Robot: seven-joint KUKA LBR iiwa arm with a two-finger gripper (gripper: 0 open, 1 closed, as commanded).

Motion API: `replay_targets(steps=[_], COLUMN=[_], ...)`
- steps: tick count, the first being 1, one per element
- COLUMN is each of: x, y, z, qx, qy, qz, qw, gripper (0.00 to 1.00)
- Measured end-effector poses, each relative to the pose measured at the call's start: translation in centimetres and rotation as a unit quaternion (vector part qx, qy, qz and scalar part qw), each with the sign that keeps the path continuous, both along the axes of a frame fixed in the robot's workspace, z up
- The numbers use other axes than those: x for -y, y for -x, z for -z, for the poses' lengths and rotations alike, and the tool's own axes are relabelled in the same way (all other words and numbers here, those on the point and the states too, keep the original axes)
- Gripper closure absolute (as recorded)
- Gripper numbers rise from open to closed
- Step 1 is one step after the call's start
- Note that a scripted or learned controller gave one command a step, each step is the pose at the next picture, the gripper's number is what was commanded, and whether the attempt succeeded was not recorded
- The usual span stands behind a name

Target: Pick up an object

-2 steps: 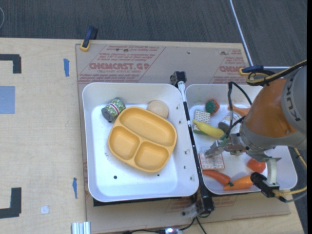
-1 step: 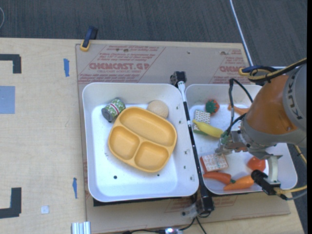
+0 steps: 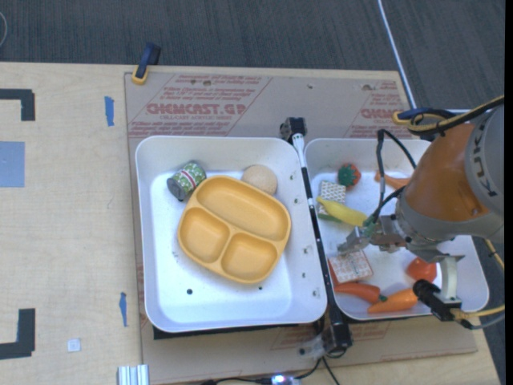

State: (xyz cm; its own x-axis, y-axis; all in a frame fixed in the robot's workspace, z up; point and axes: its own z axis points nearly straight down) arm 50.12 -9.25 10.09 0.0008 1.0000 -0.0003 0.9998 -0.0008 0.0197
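Note:
My gripper (image 3: 358, 241) hangs low in the right bin (image 3: 478, 295), near its left side. It is just above a flat pink-and-white packet (image 3: 351, 269) and just below a yellow banana (image 3: 341, 212). Nothing visibly sits in its grasp. Around it lie a white patterned packet (image 3: 332, 191), a red-and-green strawberry (image 3: 348, 174), two carrots (image 3: 357, 291) (image 3: 397, 301) and a red tomato (image 3: 421, 269). The arm's orange band (image 3: 449, 179) covers the bin's right half.
The left bin (image 3: 160, 295) holds a yellow divided tray (image 3: 234, 228), a green can (image 3: 187, 180) and a beige round item (image 3: 260, 180). A black divider (image 3: 309, 207) runs between the bins. Cables (image 3: 393, 147) loop above the right bin.

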Motion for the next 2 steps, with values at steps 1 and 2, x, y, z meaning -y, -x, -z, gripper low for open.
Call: replay_targets(steps=[1,2], x=[0.16,0.06], y=[1.61,1.62], z=[1.13,1.15], qx=[-0.001,-0.001], qy=[-0.0002,0.0004], qz=[-0.001,0.000], qw=[1.0000,1.0000], gripper=[0.00,0.00])
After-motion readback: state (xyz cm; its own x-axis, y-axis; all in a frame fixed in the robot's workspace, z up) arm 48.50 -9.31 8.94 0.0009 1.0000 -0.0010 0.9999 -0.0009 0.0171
